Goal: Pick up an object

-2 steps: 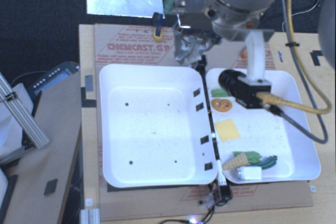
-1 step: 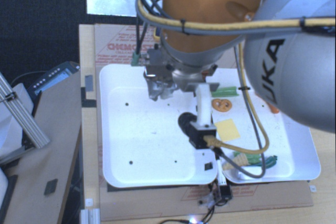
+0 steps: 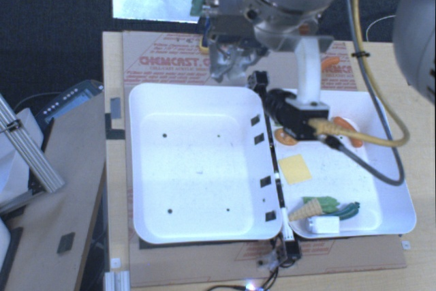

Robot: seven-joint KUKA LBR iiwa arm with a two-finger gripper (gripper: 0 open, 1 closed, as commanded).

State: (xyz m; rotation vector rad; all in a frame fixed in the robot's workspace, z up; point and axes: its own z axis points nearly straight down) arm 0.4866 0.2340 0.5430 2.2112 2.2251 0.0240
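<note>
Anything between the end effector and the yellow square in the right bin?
Nothing visible covers the yellow square; its top is bare. The end effector hangs over the back of the bench, behind the bins. An orange piece lies in the right bin just behind the square, on that side, apart from it.

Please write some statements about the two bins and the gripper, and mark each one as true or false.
1. The yellow square lies in the right bin. True.
2. The white block lies in the left bin. False: it lies in the right bin, near its front rim.
3. The gripper is above the yellow square. False: it is at the left bin's far rim.
4. The green toy lies beside the white block. True.
</note>
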